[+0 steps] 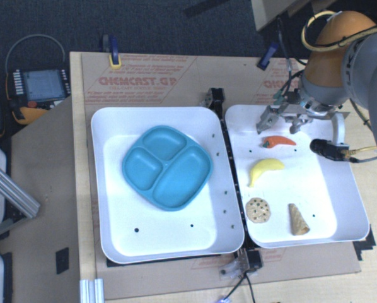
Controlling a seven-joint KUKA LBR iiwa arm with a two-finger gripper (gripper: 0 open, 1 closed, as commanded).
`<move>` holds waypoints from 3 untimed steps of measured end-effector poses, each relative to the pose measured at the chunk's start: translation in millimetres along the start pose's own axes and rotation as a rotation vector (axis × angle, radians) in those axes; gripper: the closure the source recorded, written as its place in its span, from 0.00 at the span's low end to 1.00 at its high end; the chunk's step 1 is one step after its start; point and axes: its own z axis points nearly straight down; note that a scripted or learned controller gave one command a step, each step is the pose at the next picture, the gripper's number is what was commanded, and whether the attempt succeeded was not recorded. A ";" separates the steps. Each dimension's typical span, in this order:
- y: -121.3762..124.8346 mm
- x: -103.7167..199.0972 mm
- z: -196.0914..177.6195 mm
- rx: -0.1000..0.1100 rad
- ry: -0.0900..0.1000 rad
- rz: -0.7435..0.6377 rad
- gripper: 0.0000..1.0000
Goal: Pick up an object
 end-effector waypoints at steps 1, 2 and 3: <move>3.0 -0.4 40.5 -0.011 -0.005 -0.002 0.00; 1.3 0.3 32.1 -0.007 -0.002 0.000 1.00; 11.4 3.5 -17.1 -0.011 -0.002 -0.001 1.00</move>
